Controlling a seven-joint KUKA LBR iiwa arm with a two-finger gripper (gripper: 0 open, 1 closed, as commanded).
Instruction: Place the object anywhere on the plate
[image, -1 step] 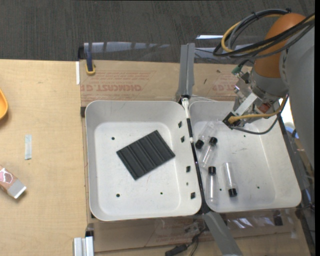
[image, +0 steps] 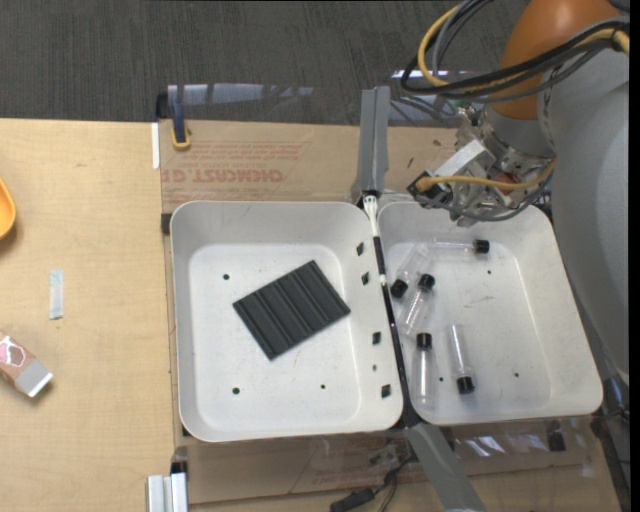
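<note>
Camera view: two shallow white plastic bins sit side by side on a cardboard-covered bench. The left bin (image: 195, 330), glossy with rounded corners, holds one dark grey ribbed rectangular plate (image: 291, 308), flat and turned at an angle, near the bin's middle. Small black dots mark the bin floor around it.

The right bin (image: 560, 330) holds several clear plastic tubes with black caps, slim cylinders. One tube (image: 463, 245) lies near the back edge. Two tubes (image: 412, 277) lie crossed close to the left wall, and another tube (image: 413, 308) slants just in front of them. One more tube (image: 423, 365) lies along the left wall near the front left corner. A further tube (image: 459, 358) lies near the front, close beside it. All rest on the bin floor, none on the plate.

The arm (image: 590, 180), smooth grey with an orange band (image: 550, 30), comes in from the right over the right bin's back right corner. Yellow and black cables (image: 470, 40) loop around its wrist. The gripper (image: 470, 195) hangs over the back edge of the right bin, crowded by cables and a white tag; whether it is open or closed, I cannot tell, and nothing is visibly held in it.

Off the bins, at the bench's left edge: an orange curved object (image: 5, 210), a small grey strip (image: 56, 295), and a red-and-white wrapped item (image: 22, 366). A grey metal divider post (image: 374, 140) stands behind the bins, between them.
</note>
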